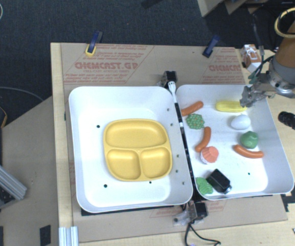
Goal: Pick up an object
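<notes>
The objects to choose from all lie in the right bin (275,152). Nearest the gripper (249,97) is a yellow banana-like toy (229,106), lying just left of the tool, with a white egg-shaped piece (239,122) just below it. Further toward the front sit a green ball (249,139), an orange sausage (249,151), a second sausage (204,137) standing nearly upright in the view, a third one (192,107) near the bin's back left, a green broccoli-like piece (195,121), a pink-and-white round piece (209,154), and a black block (219,180) lying partly over a green leaf (203,186).

The gripper hangs low over the bin's back right part, close to the yellow toy; whether its fingers are open or closed cannot be told here, and nothing is visibly between them. I judge the pick as not yet done: every item rests on the bin floor, so the grasp and the lift remain.

The left bin (85,137) holds a yellow three-compartment tray (137,148). Both bins rest on a brown board (137,65) clamped to the table, over dark carpet (44,14).
</notes>
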Robot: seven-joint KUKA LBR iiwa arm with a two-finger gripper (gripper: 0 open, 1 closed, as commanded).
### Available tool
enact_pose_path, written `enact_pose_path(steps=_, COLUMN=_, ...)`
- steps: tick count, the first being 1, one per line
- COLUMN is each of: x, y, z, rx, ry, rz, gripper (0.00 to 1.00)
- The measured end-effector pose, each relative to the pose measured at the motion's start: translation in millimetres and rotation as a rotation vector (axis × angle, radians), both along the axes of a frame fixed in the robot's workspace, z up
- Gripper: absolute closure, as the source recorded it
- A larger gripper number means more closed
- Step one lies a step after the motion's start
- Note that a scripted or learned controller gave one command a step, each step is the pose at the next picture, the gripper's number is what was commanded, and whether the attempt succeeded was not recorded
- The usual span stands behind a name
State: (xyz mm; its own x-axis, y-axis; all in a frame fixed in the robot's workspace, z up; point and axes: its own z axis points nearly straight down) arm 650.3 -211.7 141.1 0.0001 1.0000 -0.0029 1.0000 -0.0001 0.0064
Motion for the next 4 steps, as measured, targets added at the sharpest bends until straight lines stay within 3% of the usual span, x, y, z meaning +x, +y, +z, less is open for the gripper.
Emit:
enact_pose_path(steps=2, x=-3, y=0, z=87, rx=0.0, ry=-0.001, rz=0.001, gripper=1.0)
enact_pose_path(steps=4, x=-47, y=96, z=85, rx=0.006, ry=0.01, rz=0.004, gripper=1.0)
